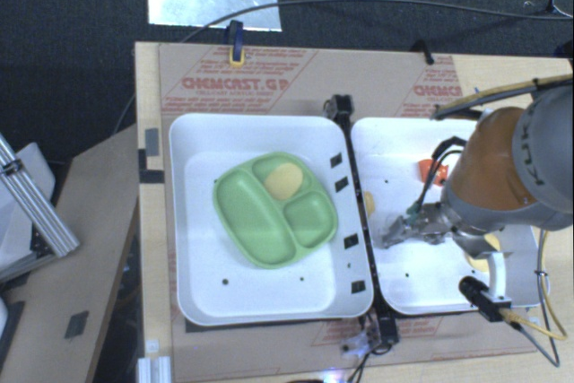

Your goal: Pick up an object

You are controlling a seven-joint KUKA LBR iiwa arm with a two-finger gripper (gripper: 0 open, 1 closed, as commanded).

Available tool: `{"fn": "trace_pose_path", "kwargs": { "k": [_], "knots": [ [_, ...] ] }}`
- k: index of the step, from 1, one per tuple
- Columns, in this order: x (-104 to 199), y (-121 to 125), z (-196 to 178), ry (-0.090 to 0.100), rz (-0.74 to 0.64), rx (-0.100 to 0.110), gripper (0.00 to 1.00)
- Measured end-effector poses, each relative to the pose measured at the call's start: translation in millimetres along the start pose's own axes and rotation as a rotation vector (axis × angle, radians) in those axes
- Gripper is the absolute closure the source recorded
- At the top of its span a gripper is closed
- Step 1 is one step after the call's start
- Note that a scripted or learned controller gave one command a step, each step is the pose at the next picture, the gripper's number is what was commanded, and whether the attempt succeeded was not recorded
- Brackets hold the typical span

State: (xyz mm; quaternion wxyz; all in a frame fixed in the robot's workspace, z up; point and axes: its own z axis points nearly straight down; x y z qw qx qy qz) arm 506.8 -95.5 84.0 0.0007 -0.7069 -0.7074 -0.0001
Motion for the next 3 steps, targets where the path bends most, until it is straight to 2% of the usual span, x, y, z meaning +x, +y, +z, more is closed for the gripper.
{"fn": "trace_pose_path", "kwargs": {
  "k": [1, 2, 3],
  "knots": [
    [0, 1, -11, 0.0, 0.0, -0.003, 1.0],
    [7, -5, -67, -0.002, -0.004, -0.006, 1.0],
    [14, 4, -118, -0.002, -0.004, -0.009, 1.0]
  ]
}}
